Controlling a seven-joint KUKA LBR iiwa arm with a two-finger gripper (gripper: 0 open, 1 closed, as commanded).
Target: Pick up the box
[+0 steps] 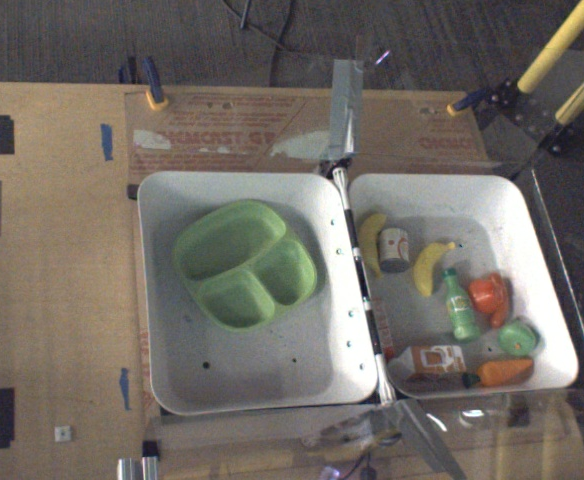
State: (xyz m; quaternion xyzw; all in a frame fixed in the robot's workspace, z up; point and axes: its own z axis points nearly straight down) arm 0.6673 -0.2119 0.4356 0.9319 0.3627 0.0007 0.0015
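Note:
The box (433, 360) is a small orange and white carton lying flat at the front of the right bin (532, 218), close to its front wall. An orange carrot (503, 371) lies just right of it, almost touching its end. A green bottle (459, 306) stands a little behind it.
The right bin also holds two bananas (371, 242) (429, 266), a small can (395, 249), a red object (488, 294) and a green round object (518, 338). In the left bin (162, 298) lies a green divided plate (247, 263). A metal divider (344, 118) stands behind the bins.

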